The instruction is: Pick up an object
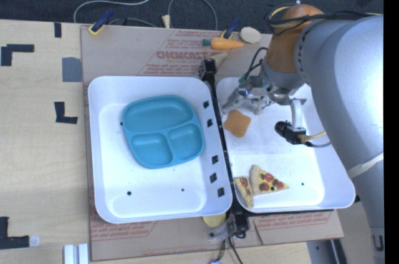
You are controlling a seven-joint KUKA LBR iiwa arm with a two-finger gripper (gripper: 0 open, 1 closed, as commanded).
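Observation:
In the right bin (324,185) lie a tan bread-like piece (237,123) near the left wall and a pizza slice (267,182) toward the front. A second yellowish piece (244,189) rests next to the pizza slice. My gripper (244,98) hangs over the back left part of the right bin, just above and behind the tan piece. Nothing shows between its fingers.
The left bin (103,150) holds a blue divided tray (164,130). Behind the bins, on the cardboard, lie a toy carrot (225,43) and a pale egg-shaped thing (250,35). The arm's grey bulk (349,82) covers the right bin's right side. A black divider (217,132) runs between the bins.

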